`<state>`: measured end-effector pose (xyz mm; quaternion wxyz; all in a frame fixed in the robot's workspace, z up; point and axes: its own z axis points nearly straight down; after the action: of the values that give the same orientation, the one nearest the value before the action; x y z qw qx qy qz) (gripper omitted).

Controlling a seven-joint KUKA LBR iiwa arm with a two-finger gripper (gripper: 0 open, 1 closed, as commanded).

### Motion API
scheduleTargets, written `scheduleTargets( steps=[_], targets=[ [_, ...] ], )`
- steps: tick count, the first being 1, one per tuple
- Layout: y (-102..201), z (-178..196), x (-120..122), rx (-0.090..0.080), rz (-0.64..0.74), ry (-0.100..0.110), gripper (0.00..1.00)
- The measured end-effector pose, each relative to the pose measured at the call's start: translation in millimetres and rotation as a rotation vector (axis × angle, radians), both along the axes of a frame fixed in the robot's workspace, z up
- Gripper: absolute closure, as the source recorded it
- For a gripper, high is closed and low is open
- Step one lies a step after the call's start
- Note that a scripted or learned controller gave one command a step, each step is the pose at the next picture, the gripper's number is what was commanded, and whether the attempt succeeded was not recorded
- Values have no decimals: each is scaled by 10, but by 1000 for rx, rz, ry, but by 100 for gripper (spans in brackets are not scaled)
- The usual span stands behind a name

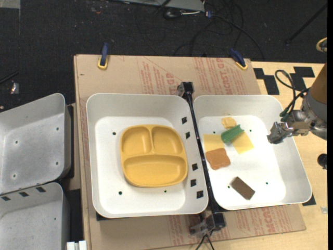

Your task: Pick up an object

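The right bin holds several small things: a green piece lying across a yellow square, a pale yellow flat piece, a small orange-yellow piece, an orange-brown square and a dark brown block. My gripper hangs over the right bin's right side, to the right of the yellow square and apart from it. Nothing shows between its fingers.
The left bin holds a yellow divided plate. A black divider runs between the bins. Grey metal trays lie off the bench at left. Two clamps grip the cardboard's far edge.
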<state>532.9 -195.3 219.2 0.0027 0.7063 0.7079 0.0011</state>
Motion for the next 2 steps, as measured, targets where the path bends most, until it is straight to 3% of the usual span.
scheduleTargets(
  steps=[1,2],
  targets=[
    [-3,516,15,-1,1,-1,100],
    [630,495,8,4,6,5,100]
  ],
)
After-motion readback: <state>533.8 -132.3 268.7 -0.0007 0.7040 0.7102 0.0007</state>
